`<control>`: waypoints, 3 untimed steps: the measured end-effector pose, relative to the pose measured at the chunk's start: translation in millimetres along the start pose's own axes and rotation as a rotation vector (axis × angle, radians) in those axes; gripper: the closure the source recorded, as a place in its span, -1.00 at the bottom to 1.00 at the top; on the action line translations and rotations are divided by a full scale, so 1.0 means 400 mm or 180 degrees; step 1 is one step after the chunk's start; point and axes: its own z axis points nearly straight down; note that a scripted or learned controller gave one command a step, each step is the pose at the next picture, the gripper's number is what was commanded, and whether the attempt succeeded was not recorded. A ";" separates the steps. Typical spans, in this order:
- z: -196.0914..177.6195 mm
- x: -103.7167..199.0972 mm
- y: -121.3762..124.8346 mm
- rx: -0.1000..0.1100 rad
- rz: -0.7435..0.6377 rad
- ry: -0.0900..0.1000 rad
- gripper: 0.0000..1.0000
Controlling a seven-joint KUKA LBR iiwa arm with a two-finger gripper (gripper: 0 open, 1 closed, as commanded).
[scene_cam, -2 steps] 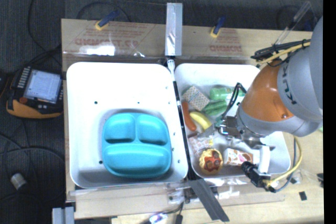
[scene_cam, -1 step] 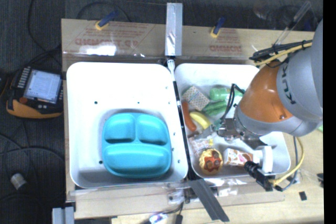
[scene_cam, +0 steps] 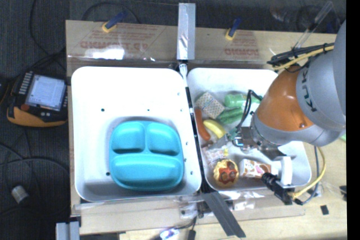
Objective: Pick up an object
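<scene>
My gripper (scene_cam: 241, 136) hangs low over the middle of the right bin (scene_cam: 304, 163), under the orange band of the arm. Just left of it lie a yellow banana (scene_cam: 214, 128) and a thin orange-red stick (scene_cam: 198, 123) by the bin's left wall. Behind it sit two green pieces (scene_cam: 233, 100) (scene_cam: 229, 116) and a grey checkered pad (scene_cam: 208, 102). In front of it rest a round red-and-gold ball (scene_cam: 225, 172) and a small printed packet (scene_cam: 254, 168). A clear wrapper (scene_cam: 216, 151) lies under the gripper's left side. Nothing is visibly held.
The left bin (scene_cam: 90, 98) holds a blue divided tray (scene_cam: 147, 154) near its front. A metal divider (scene_cam: 186, 31) stands between the bins at the back. A handheld screen device (scene_cam: 39, 98) lies on the floor to the left.
</scene>
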 end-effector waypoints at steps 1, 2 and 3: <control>0.004 -0.007 0.082 0.0031 -0.0704 -0.0003 -1.00; -0.031 0.000 0.094 -0.0006 -0.0710 0.0006 1.00; -0.220 0.185 0.069 0.0077 -0.0130 -0.0011 1.00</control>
